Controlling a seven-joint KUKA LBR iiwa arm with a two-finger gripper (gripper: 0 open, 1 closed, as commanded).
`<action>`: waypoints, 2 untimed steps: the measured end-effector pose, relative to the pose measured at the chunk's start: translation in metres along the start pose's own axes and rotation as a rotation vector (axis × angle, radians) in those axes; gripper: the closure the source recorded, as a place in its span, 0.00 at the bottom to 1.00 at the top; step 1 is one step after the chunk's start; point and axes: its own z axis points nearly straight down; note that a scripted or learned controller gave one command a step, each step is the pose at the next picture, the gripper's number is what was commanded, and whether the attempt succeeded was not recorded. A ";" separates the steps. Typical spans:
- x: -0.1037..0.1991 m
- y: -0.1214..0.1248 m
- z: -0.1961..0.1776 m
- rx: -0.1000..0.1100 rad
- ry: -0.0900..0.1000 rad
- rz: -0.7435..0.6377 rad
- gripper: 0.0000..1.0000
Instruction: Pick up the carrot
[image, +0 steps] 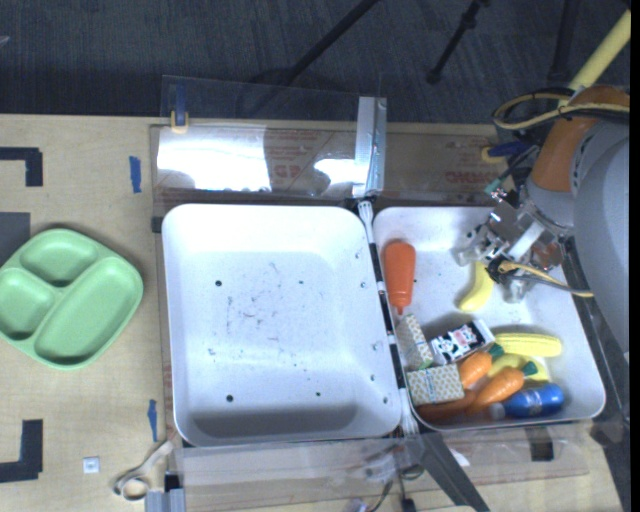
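A long orange carrot-like piece (399, 270) lies against the left wall of the right bin (440, 226), its pale tip pointing toward the front. Two smaller orange carrots (476, 366) (503, 384) rest in the pile at the bin's front. My gripper (497, 250) hangs over the back right of this bin, well to the right of the long orange piece. A yellow banana-shaped piece (478, 291) sits just below and to the left of the gripper; whether they touch is unclear.
The pile at the front of the right bin also holds a yellow banana (530, 345), a blue item (533, 401), a black-and-white packet (457, 343) and a tan block (434, 383). A white left bin (200, 225) adjoins. A green divided plate (66, 296) lies on the bench's far left.
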 end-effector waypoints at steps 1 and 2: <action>0.008 -0.007 -0.009 0.011 0.005 -0.008 1.00; 0.011 -0.005 0.000 0.005 0.007 -0.021 1.00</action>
